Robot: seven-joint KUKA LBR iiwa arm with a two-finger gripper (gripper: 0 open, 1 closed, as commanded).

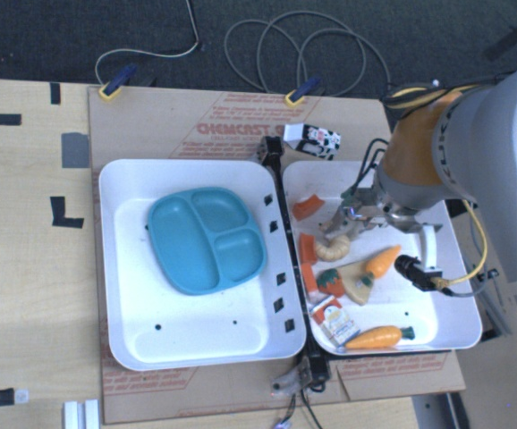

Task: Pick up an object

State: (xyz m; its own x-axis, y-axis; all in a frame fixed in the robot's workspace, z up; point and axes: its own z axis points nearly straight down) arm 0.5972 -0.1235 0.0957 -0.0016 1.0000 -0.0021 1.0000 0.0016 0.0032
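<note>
The right bin (pixel 451 329) holds several toy foods. A beige curled piece (pixel 333 249) lies near its middle left, and my gripper (pixel 343 227) hangs low right above and just behind it. A red-orange piece (pixel 308 207) sits to the gripper's left. An orange carrot (pixel 382 261) and a pale wedge (pixel 360 283) lie in front of the gripper. A second carrot (pixel 375 336) rests by the front wall, next to a white and red packet (pixel 337 322). I see nothing lifted off the bin floor.
The left bin (pixel 124 320) bears a blue divided plate (pixel 207 239). Orange strips (pixel 308 248) line the right bin's left wall by the black divider (pixel 281 231). A small black and white toy (pixel 317 138) lies behind the bins, near looped cables (pixel 294 52).
</note>
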